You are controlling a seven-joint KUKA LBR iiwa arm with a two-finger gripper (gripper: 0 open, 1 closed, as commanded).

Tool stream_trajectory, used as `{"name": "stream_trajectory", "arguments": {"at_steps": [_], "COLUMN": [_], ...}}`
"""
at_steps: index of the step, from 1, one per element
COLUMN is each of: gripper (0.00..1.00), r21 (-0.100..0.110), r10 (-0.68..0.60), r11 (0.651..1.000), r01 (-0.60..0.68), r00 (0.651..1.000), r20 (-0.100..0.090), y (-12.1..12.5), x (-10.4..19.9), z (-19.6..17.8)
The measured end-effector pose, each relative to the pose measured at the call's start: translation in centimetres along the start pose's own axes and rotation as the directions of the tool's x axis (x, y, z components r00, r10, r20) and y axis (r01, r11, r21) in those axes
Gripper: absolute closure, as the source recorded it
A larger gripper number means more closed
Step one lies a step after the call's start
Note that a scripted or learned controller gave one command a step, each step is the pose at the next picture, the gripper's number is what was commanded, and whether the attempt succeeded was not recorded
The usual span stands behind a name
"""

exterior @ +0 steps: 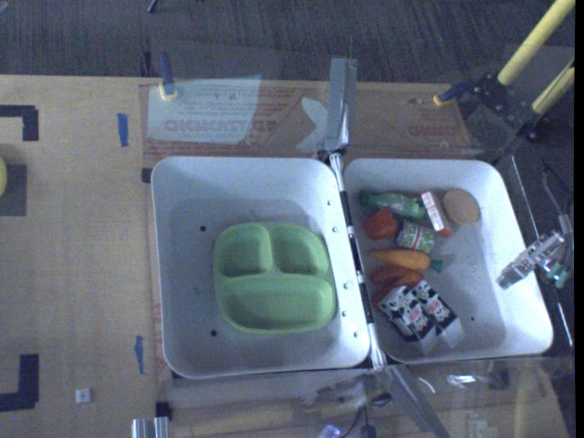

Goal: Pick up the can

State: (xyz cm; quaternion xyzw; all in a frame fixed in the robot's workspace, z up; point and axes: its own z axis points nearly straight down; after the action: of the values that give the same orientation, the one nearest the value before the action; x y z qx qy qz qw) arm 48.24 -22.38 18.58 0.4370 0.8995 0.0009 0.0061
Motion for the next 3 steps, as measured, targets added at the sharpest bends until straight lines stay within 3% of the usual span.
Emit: {"name": "stream_trajectory", "arguments": {"at_steps": [1, 2, 3], "gripper": [1.0, 1.0, 1.0], "r21": [0.005, 0.001, 0.004], "r10": [-0.061, -0.06, 0.065], "r11": [0.998, 0.998, 0.998], "r01": [0.061, 0.06, -0.065], "r00": [0.998, 0.998, 0.998], "r20": [-0.01, -0.005, -0.004], "y": [-0.1, 0.0, 6.3], "x": [0.2, 0.1, -4.9], "z": [2.6, 1.5, -15.6]}}
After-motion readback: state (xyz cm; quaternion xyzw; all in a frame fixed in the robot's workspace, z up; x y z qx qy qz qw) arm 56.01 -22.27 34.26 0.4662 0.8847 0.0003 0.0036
